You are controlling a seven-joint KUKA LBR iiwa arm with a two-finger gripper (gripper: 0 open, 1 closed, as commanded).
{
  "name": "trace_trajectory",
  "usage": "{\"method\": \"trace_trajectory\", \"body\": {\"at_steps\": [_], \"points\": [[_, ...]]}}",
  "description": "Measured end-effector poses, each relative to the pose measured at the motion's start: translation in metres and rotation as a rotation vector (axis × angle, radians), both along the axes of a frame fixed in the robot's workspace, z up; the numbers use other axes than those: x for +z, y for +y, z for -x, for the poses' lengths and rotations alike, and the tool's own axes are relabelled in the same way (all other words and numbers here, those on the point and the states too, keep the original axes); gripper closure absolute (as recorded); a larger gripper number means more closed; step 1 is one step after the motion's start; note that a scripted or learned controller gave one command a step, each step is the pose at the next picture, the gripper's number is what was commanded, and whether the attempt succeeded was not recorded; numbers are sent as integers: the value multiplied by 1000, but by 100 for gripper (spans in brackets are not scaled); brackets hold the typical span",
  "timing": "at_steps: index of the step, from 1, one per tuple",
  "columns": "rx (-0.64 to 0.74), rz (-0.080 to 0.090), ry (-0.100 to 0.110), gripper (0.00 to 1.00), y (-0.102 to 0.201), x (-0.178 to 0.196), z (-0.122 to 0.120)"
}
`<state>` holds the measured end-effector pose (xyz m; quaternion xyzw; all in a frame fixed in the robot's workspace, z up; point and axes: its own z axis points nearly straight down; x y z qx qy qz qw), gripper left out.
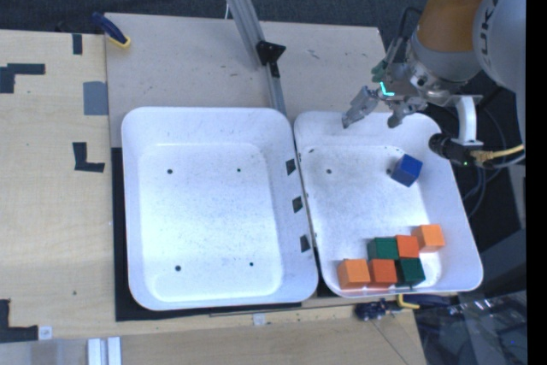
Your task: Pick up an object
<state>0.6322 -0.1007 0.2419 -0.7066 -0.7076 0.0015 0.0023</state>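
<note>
I see my grey two-finger gripper [377, 117] hanging over the far edge of the right shallow white plastic bin [342, 184], with its fingers spread apart and nothing between them. A small blue cube [406, 169] sits alone in that bin, near the gripper but not touching it. Orange and green blocks [391, 260] are bunched in the bin's near corner.

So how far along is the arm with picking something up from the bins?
Nothing looks picked yet. The gripper hangs over the far rim of the right bin, jaws spread with nothing between them. The blue block lies alone; the orange and green blocks sit clustered at the near corner. Descending and grasping are all left.
</note>
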Motion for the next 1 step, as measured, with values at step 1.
{"method": "trace_trajectory", "body": {"at_steps": [1], "points": [[1,1,-4,0,0,3,-1]]}}
